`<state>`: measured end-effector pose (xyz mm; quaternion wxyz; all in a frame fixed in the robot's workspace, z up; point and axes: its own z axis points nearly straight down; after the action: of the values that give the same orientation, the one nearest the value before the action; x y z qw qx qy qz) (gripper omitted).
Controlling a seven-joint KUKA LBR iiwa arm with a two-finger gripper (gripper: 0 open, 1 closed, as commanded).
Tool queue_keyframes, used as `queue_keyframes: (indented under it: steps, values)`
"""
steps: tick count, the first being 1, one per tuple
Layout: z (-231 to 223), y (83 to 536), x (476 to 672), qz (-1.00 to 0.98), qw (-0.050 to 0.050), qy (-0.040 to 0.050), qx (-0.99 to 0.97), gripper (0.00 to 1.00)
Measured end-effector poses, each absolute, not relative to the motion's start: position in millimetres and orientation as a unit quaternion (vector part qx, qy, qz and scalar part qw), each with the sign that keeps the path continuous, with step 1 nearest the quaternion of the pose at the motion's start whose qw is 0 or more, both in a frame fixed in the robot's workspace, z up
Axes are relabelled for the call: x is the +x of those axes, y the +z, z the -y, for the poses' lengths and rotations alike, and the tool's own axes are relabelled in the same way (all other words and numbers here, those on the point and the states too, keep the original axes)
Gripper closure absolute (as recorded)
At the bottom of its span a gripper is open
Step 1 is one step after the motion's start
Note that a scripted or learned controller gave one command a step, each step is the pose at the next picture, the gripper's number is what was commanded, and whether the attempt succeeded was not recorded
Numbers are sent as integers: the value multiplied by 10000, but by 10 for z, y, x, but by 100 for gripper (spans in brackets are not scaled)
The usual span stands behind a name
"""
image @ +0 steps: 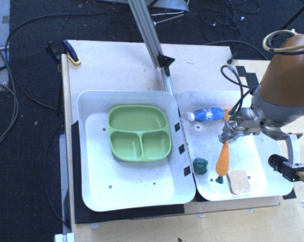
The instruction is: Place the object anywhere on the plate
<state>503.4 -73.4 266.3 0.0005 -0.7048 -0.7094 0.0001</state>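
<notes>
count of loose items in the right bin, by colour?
Blue and white: 1, bottle
Orange: 1, carrot
Dark green: 1, small lump
Tan: 1, flat block
Total: 4

The arm (285, 79) reaches in from the right, wrist angled down-left, gripper (231, 134) hanging low at its tip.

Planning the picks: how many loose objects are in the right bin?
4: a bottle at the far side, a carrot in the middle under the gripper, a green lump and a beige block near the front. The arm may hide more.
</notes>
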Motion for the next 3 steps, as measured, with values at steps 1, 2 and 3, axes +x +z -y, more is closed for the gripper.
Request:
queue_keyframes:
  steps: [1,2,3]
  values:
    - [188,2505,5179,7095,9,4,-7047,100]
    - [-296,2517,5185,7097,4,-2,-7045,100]
    - [-778,2361,5237,7075,3,7,-7067,100]
